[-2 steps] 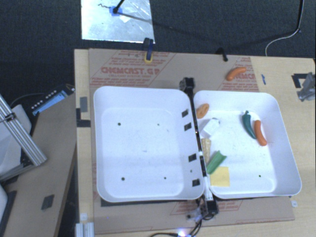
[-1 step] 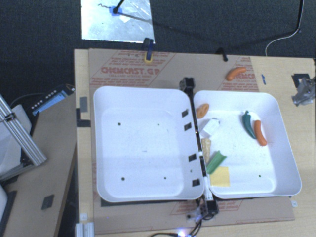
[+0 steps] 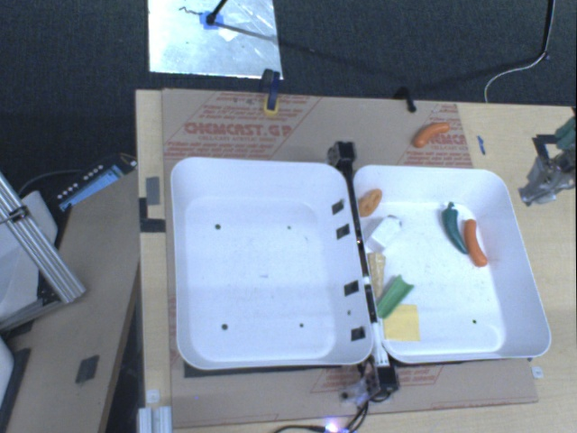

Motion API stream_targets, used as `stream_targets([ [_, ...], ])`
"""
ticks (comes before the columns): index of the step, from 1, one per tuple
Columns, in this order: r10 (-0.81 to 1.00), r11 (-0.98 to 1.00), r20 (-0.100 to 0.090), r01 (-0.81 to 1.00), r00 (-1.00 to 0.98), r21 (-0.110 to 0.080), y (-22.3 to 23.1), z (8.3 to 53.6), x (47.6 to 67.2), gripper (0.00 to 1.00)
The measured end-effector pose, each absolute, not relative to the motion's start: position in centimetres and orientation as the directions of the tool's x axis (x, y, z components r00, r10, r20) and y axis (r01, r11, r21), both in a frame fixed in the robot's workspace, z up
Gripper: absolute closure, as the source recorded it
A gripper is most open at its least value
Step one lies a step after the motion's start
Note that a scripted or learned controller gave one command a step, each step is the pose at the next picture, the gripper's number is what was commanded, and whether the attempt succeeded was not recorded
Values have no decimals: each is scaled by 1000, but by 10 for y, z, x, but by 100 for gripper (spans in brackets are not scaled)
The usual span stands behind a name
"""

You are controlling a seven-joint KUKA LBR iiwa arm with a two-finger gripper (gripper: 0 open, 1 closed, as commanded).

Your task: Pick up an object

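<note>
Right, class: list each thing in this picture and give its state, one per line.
Gripper: at the right edge, outside the bins, holding nothing.
Orange sausage: on the board, outside the bins.
Teal and orange toy: lying in the right bin.
Yellow square: flat in the right bin.
Green strip: lying tilted.

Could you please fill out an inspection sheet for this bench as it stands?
Surface: brown board carrying two shallow white bins; left bin, right bin.
Job's things: in the right bin, an orange sausage-shaped toy beside a teal curved piece, a white block, a green strip, a yellow flat square, an orange round piece.
Clutter: an orange sausage-shaped piece on the board behind the right bin.
Grippers: grey gripper at the right edge, beyond the bin.
Cables: white cable on the dark floor.
Surroundings: shiny sheet on the floor.
</note>
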State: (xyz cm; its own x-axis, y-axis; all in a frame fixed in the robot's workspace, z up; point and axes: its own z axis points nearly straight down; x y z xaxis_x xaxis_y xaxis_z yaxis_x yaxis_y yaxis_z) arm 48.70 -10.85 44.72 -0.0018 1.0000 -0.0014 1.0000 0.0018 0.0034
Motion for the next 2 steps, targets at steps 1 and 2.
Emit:
stream_targets([
  [1,1000,4,-2,1000,-4,4,-98,438,487,100],
  [2,1000,3,-2,1000,-3,5,-90,426,487,100],
])
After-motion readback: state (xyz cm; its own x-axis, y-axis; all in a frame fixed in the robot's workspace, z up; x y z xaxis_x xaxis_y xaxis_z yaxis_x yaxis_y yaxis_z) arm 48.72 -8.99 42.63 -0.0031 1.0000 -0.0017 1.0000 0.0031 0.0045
